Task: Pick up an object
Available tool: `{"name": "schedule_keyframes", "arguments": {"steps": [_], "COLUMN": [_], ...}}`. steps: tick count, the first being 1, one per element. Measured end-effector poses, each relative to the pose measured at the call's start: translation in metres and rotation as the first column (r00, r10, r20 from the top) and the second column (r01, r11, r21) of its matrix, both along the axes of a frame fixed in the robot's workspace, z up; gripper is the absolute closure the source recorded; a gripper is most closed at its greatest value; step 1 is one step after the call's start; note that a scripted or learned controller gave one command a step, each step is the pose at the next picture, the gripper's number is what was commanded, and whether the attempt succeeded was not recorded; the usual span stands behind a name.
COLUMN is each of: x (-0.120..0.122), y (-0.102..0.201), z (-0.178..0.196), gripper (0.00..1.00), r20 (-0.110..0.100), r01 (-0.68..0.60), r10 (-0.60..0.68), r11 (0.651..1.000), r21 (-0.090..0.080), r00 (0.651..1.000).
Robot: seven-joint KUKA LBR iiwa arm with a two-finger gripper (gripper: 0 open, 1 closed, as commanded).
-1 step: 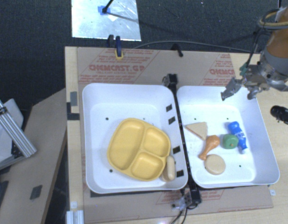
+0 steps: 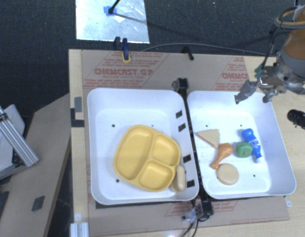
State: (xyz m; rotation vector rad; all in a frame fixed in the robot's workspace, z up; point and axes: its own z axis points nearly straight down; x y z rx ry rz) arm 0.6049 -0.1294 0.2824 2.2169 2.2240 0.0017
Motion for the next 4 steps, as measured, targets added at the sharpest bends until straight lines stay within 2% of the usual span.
{"name": "schedule_keyframes", "arguments": {"steps": [1, 2, 3, 4], "x": [0.004, 0.002, 0.011, 0.012], "y": [-0.003, -0.002, 0.000, -0.001], "z": [-0.042, -0.105, -0.163, -0.149], "gripper": [0.00, 0.00, 0.00, 1.00], "r20": [-0.002, -0.005, -0.002, 0.002], "r01": [0.002, 0.002, 0.000, 0.002], "r10": [-0.002, -0.002, 0.000, -0.002], "r11": [1.000, 1.000, 1.000, 1.000], "r21": [0.000, 0.001, 0.000, -0.001], "r00": [1.000, 1.000, 1.000, 1.000]}}
